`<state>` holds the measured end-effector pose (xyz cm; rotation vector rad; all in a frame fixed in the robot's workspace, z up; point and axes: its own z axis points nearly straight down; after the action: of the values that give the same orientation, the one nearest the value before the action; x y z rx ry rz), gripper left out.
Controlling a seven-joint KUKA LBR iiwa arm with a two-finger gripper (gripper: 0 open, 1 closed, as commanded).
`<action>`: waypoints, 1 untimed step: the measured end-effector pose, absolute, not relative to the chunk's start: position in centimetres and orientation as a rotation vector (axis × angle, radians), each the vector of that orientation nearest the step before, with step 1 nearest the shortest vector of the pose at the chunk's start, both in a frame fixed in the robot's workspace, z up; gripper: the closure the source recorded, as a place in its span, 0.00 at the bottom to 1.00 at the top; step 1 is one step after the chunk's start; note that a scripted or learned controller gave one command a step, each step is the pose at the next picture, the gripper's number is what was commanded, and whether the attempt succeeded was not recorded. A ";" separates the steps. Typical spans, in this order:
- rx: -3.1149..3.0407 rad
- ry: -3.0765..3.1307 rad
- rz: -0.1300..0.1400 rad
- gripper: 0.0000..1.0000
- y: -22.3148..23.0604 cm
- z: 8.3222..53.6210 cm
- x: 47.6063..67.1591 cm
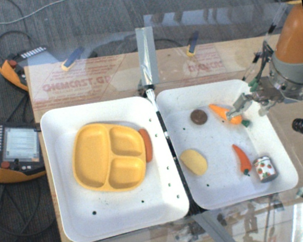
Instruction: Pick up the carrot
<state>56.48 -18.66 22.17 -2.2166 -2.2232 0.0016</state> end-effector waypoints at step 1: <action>-2.056 -2.377 0.006 0.00 -22.4 14.3 62.2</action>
<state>62.23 -22.39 14.25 -2.0555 -2.3770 0.0061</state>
